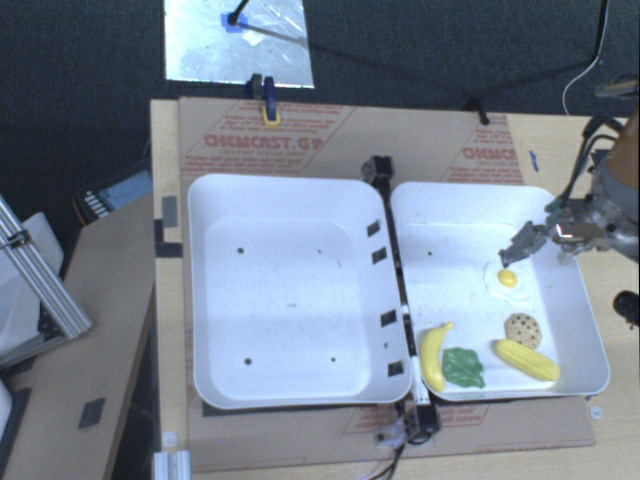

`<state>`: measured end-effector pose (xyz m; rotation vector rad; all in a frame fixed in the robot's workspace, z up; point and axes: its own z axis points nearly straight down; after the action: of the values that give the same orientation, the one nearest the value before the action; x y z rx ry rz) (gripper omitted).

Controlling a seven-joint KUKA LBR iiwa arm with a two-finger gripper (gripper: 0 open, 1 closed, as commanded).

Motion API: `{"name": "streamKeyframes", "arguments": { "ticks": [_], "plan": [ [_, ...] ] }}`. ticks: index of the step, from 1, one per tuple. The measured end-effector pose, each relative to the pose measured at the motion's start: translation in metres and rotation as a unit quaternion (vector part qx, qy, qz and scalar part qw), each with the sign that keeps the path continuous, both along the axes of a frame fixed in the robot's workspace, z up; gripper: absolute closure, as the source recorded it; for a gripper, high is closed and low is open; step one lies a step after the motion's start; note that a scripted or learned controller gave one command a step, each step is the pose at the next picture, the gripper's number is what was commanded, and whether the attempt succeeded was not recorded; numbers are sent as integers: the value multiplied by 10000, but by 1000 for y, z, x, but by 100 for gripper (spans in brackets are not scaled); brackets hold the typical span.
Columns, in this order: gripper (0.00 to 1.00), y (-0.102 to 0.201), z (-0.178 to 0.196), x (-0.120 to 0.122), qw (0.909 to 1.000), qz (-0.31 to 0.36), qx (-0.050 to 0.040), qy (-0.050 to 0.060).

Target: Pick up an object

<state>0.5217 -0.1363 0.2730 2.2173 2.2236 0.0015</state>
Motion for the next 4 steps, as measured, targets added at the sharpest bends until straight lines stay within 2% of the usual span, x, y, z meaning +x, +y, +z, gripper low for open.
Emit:
{"name": "streamKeyframes", "arguments": {
  "ticks": [1,2,3,4],
  "plan": [
    [0,49,118,-33,10000,36,0,-66],
    [0,120,267,-27,9999,53,9,-102],
    [0,172,262,-20,10000,36,9,-12],
    [0,198,262,-36,10000,18,6,0]
  ]
}}
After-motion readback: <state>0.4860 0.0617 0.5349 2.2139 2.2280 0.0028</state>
